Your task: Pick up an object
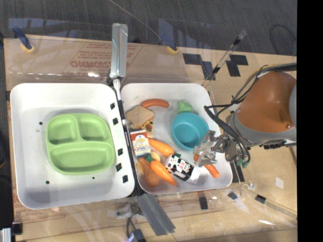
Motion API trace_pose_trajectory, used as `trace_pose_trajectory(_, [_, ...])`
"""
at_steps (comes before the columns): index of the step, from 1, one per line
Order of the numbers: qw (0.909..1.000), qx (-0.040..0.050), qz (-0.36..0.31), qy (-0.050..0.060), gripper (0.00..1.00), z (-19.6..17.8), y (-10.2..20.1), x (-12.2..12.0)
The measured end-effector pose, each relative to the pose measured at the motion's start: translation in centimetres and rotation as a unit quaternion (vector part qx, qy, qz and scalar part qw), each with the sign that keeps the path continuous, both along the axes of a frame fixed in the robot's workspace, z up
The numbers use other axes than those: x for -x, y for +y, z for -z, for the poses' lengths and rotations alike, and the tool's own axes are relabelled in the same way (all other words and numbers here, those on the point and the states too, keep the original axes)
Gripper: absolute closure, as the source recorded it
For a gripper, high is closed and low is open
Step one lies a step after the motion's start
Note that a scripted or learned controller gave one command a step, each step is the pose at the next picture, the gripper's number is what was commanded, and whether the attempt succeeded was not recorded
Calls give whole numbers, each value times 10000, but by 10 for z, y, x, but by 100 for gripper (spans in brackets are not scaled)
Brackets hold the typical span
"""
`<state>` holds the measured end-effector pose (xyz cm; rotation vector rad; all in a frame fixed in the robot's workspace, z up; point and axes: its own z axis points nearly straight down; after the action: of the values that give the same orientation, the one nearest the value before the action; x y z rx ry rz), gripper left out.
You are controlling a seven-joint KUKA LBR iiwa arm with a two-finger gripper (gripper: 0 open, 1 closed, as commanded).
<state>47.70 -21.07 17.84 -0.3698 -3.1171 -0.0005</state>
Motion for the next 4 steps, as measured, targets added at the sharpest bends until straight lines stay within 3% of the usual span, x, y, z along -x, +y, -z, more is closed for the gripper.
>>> trace_pose_trajectory(1, [9885,62,-1509,-115,100,58,-2,-9])
trace_pose_trajectory(2, [9989,12,-475,-35,100,18,0,-3])
trace_pose_trajectory(3, [9915,16,-1301,-42,100,11,1,-2])
trace_pose_trajectory(4, [9501,16,-3118,-38,100,-46,1,-15])
